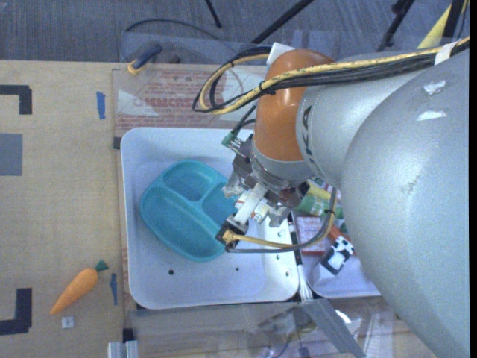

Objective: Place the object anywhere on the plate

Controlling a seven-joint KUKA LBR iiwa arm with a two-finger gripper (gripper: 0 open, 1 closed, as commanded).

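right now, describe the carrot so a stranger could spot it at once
Find the white bin holding the teal divided plate. Just outside its lower left corner in the view, on the wooden bench, lies a toy carrot. It is the only orange, tapered thing with a green top.

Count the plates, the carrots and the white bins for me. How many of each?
Blue plate: 1
Toy carrot: 1
White bins: 2, the left bin and the right bin
Total: 4
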